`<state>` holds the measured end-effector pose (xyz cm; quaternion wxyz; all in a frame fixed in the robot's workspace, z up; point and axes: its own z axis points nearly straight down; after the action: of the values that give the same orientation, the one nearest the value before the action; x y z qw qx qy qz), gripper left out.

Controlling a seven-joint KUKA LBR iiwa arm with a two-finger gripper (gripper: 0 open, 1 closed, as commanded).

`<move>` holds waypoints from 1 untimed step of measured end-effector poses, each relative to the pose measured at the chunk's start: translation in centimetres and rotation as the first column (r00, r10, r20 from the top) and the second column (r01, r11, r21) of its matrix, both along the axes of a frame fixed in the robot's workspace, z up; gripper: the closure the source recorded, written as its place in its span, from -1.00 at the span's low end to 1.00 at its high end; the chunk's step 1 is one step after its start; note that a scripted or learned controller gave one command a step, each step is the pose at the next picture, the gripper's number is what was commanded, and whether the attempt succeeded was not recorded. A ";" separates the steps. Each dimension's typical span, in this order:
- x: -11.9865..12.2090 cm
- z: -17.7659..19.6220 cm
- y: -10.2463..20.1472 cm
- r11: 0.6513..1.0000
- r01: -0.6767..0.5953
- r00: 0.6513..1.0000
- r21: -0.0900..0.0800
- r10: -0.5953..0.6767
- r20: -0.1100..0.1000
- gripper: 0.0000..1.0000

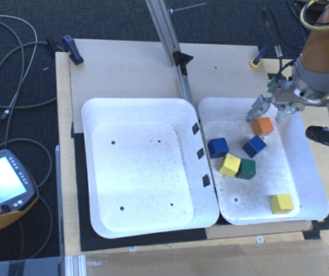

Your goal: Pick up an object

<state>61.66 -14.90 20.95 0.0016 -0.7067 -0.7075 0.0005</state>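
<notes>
My gripper (269, 112) hangs over the far part of the right bin (305, 171), fingers spread apart and open. An orange cube (262, 126) lies on the bin floor just in front of the fingertips, and nothing is gripped between them. Closer to the camera lie a blue cube (254, 146), a second blue cube (217, 147), a yellow cube (230, 164) touching a green cube (246, 169), and another yellow cube (281, 203) near the front right corner.
The left bin (95, 154) sits beside the right one, with black clips along the shared edge. A metal pole (164, 27) slants over the back of the bench. A teach pendant (3, 191) and cables lie on the floor to the left.
</notes>
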 end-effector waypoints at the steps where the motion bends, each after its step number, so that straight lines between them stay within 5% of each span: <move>1: 0.1 -11.5 -3.2 1.000 0.003 1.000 0.000 -0.003 -0.007 -1.00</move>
<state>61.81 -18.11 9.47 0.0040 -0.7077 -0.7065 0.0028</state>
